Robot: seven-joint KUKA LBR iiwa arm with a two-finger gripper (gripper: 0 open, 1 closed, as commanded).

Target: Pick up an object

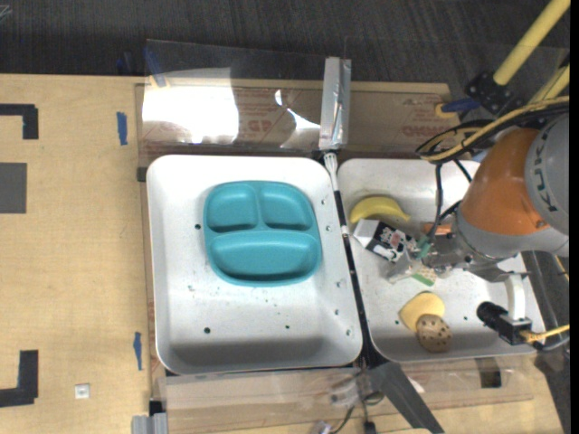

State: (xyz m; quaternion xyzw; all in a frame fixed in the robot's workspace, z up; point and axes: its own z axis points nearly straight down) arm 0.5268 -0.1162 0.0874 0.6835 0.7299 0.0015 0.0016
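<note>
Gripper point(409, 253) is seen low in right bin point(470, 333), just beside banana point(376, 209); finger state can't be told. Teal tray point(262, 231) sits in left bin point(181, 315).

We look down from a single fixed camera set above the counter point(63, 242), tilted at a slant so the counter's far edge sits toward the top of the frame and dark carpeted floor point(271, 7) shows beyond it. Both white bins fit in frame: the left bin point(172, 333) near the middle, the right bin point(470, 333) toward the right side. The arm point(511, 193) enters from the right. We stand at moderate range, near enough to make out small items.
</note>
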